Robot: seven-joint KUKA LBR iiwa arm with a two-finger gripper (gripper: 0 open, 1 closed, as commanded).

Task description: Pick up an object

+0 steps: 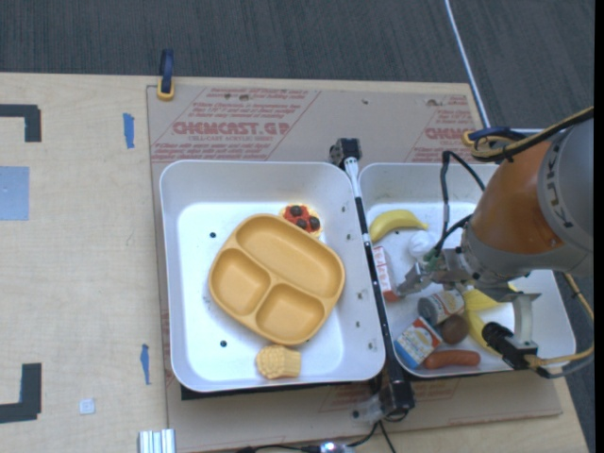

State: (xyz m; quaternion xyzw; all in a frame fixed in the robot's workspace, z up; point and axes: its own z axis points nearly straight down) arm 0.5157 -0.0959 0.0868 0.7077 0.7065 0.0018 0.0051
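Note:
The right bin holds a yellow banana, a small white piece, a grey can, a brown lump, a red sausage and a blue and white packet. My gripper hangs low over the left middle of this bin. It sits just below the white piece and just up-left of the can. The arm hides part of a yellow item behind it. I see nothing clearly held.
In the left bin lie a yellow divided plate, a small berry tart at its top edge and a yellow corn piece near the front wall. A red and white strip lies by the divider.

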